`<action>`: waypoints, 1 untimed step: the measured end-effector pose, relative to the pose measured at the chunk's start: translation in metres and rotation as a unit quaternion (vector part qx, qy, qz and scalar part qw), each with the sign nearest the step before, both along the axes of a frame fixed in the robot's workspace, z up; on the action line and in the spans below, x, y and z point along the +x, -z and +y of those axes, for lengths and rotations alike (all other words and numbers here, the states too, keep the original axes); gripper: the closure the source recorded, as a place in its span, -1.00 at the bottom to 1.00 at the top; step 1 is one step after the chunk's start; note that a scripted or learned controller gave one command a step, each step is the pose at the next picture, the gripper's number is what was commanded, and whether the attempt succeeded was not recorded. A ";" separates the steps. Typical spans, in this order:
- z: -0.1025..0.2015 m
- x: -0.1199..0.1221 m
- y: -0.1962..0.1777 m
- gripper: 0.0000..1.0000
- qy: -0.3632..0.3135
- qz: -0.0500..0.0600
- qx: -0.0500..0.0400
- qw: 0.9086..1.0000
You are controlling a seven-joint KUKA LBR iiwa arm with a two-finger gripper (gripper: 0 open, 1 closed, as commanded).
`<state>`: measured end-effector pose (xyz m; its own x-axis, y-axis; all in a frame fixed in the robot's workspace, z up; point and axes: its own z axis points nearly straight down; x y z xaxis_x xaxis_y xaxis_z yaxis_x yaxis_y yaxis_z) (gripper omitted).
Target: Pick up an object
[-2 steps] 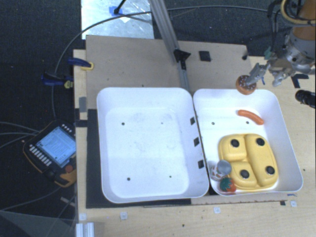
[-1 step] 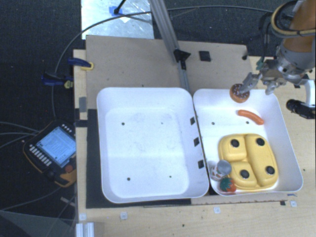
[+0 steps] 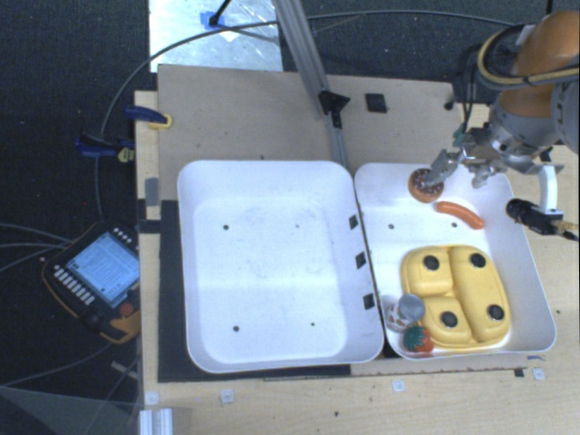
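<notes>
your gripper (image 3: 460,164) hangs fingers apart over the right bin's (image 3: 544,311) far edge, gripping nothing. nearest you sits the yellow tray (image 3: 458,294), then the orange sausage (image 3: 459,212), then the round brown piece (image 3: 423,185) beside one finger.

A grey arm's gripper (image 3: 460,169) hangs over the far end of the right bin (image 3: 544,315), fingers spread beside a round brown donut (image 3: 423,185). Nearby lie an orange sausage (image 3: 459,212) and a yellow tray (image 3: 458,295).
</notes>
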<state>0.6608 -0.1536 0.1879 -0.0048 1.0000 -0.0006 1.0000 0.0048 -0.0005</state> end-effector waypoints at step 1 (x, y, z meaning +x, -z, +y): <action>-0.009 -0.004 0.054 -1.00 0.001 -0.001 0.000 1.000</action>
